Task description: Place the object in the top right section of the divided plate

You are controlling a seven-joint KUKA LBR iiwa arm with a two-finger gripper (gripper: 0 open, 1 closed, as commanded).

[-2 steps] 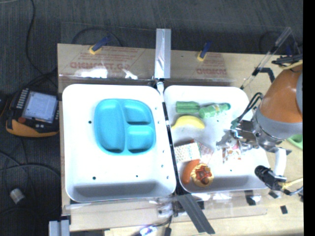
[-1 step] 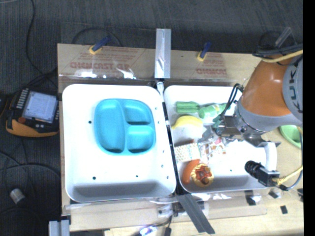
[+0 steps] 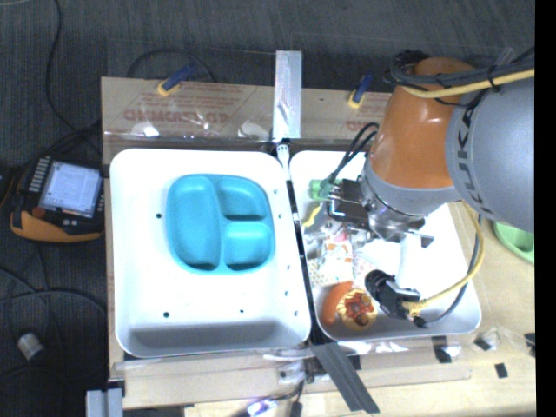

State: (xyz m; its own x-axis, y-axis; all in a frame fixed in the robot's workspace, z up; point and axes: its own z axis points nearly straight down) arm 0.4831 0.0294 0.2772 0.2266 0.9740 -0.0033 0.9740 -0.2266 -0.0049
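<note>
Currently:
plate (image 3: 219,222): no object in it, left bin (image 3: 139,320)
tool (image 3: 347,200): over right bin (image 3: 465,315), grip state unclear
left: pick, carry, place top right

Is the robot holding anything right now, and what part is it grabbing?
It can't be told. The arm hangs over the right bin, covering its gripper and some of the objects below.

divided plate (image 3: 219,222) in left bin (image 3: 139,311), toys (image 3: 349,306) in right bin (image 3: 465,313)
</note>
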